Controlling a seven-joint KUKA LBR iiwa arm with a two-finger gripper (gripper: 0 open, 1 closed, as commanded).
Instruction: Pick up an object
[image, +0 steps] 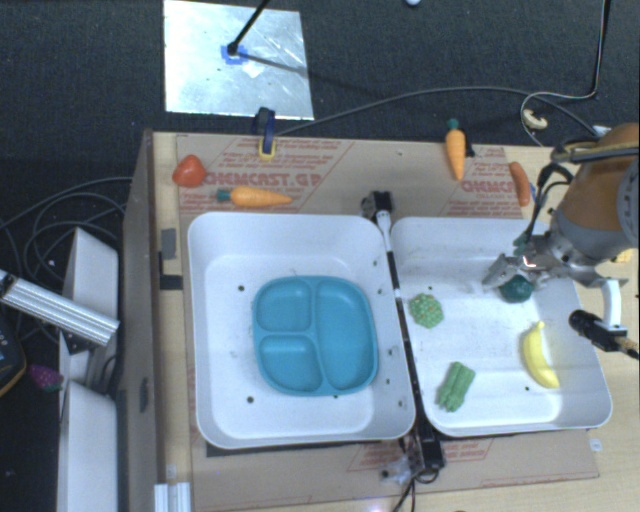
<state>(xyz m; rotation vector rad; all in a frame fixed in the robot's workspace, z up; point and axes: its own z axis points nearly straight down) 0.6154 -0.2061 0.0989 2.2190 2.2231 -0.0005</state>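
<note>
Gripper fingers of mine, pale metal and angular (517, 270), hang low over the upper part of the right shallow white plastic bin (470, 238), and from this slant I cannot tell whether they are spread or closed. Directly beneath their tips sits a small dark teal rounded object (517, 290) on the bin floor, so close to the fingers that I cannot tell whether metal touches it. My grey wrist with its orange band (600, 195) reaches in from the right above it. Further down the same bin lies a smooth curved yellow plastic banana (539, 357) near the right wall, well apart from a bumpy light green broccoli-like toy (426, 310) close to the divider and a ridged, oblong green vegetable toy (455, 386) near the front. The left white bin (230, 240) holds a glossy light blue plastic plate with three rounded compartments (314, 334), lying flat in its middle. On the printed cardboard sheet (300, 165) behind the bins rest three tapered orange toy carrots (253, 197) (456, 152) (519, 182) and a small orange-red rounded toy (188, 171).
</note>
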